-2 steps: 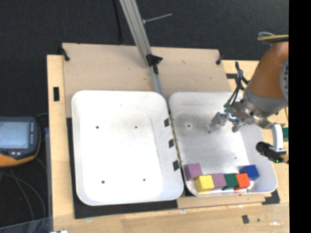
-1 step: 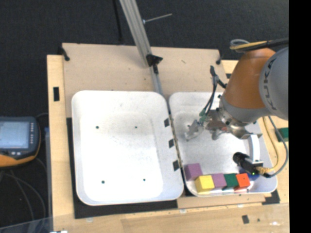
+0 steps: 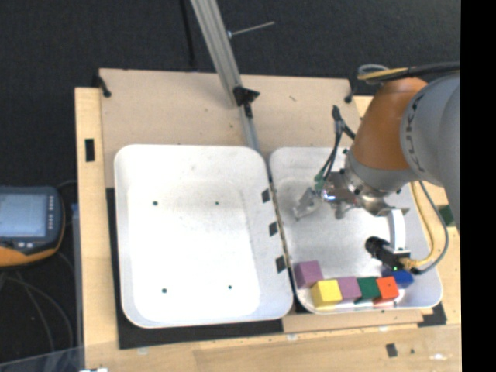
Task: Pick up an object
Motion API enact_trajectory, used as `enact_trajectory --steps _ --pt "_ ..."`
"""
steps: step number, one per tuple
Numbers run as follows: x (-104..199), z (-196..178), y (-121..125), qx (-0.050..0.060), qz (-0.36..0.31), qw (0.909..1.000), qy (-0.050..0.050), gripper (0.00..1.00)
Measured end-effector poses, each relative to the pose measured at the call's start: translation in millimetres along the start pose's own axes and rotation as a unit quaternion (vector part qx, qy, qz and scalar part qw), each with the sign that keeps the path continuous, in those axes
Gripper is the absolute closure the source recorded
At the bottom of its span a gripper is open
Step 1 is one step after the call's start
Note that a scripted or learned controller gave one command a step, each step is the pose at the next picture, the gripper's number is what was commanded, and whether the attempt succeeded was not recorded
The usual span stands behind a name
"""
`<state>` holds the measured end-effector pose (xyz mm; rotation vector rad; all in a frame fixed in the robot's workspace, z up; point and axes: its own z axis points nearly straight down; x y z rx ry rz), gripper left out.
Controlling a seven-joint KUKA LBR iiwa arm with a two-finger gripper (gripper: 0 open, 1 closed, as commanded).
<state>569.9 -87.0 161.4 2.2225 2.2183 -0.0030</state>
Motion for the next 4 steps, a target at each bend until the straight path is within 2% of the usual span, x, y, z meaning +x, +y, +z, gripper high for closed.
enact_trajectory --steps 1,2,3,4 --pt "-1 54 32 -0.001 -0.001 1.0000 0.001 0.00" --pt "-2 45 33 -0.002 -0.001 1.0000 0.000 1.00" --pt "44 -40 -14 -0.003 -0.004 1.0000 0.002 1.00" --pt "110 -45 -22 -0.001 -0.006 1.0000 0.003 1.00"
